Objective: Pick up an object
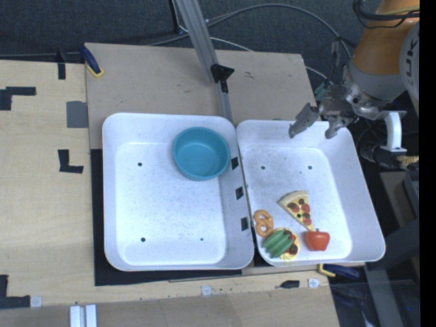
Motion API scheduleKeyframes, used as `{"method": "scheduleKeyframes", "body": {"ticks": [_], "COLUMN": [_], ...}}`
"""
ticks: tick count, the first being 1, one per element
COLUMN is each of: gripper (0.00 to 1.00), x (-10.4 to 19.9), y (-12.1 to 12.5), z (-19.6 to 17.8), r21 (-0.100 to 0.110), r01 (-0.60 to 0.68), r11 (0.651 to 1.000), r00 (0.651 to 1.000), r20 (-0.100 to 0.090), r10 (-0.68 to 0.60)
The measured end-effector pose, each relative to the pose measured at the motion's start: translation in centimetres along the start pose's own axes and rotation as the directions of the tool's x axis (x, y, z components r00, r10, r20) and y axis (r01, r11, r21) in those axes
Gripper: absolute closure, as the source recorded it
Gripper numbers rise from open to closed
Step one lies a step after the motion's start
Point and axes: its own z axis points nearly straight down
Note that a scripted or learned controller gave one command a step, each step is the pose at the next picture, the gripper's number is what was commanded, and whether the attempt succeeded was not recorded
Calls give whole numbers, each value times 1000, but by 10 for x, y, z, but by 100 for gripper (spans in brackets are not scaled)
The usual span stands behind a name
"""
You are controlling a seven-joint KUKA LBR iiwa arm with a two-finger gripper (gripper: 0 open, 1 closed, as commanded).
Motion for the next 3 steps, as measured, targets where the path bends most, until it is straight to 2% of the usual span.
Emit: {"method": "scheduleKeyframes", "body": {"ticks": [2, 3], "gripper": [0, 0], "x": [-5, -4], "y": [1, 1], "z": [126, 177], "r21": [5, 0], "r01": [0, 1], "r11": [1000, 1000], "r00": [1000, 1000], "r20": [-1, 0], "r10": [0, -1]}}
